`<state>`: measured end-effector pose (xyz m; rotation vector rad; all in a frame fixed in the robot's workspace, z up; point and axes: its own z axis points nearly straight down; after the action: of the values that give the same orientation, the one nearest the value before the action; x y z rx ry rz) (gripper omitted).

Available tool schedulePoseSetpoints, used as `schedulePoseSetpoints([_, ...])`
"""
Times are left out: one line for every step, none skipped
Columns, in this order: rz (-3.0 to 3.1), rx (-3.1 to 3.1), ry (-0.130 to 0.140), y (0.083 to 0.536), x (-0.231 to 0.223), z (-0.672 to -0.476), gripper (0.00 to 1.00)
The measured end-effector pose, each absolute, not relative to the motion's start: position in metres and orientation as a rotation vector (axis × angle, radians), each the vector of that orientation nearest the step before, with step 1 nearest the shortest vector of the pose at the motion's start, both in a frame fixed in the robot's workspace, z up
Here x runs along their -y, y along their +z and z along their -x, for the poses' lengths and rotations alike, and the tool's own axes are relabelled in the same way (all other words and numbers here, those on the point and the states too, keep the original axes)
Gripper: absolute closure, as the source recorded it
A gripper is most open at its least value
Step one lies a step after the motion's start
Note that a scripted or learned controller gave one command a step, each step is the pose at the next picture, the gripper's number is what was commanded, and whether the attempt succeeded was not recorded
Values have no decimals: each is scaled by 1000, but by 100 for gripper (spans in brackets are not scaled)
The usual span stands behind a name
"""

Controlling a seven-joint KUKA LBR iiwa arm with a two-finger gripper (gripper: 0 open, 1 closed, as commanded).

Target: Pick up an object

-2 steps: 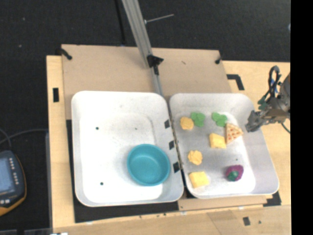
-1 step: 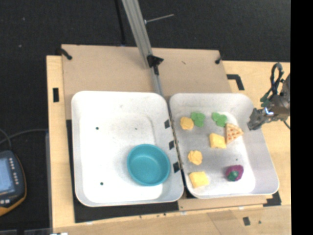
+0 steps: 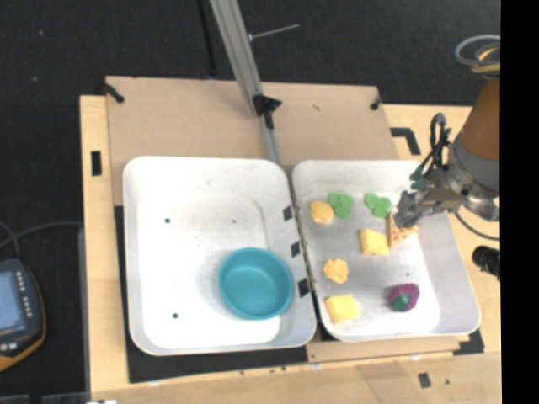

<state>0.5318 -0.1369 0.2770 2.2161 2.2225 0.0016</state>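
The gripper (image 3: 406, 217) hangs near the right bin's (image 3: 446, 310) far right edge over an orange-and-yellow piece (image 3: 402, 235); whether it grips is unclear, so nothing looks lifted yet.

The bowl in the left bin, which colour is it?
The bowl is teal blue, seen in the camera view.

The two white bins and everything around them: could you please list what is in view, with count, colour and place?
left bin: one, white, left half of bench
right bin: one, white, beside it
bowl: one, blue, left bin, near corner
green pieces: two, right bin, far side
yellow pieces: four, right bin
purple piece: one, green-tipped, right bin, near right
orange-red piece: one, under the claw
metal pole: one, grey, slanting behind bins
handheld screen: one, left edge
arm: one, grey with orange, right
claw: one, over right bin
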Motion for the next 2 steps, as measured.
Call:
schedulePoseSetpoints([-2217,-2223,2,278,87,-527,100])
schedulePoseSetpoints([-2219,-2223,1,268,47,-533,100])
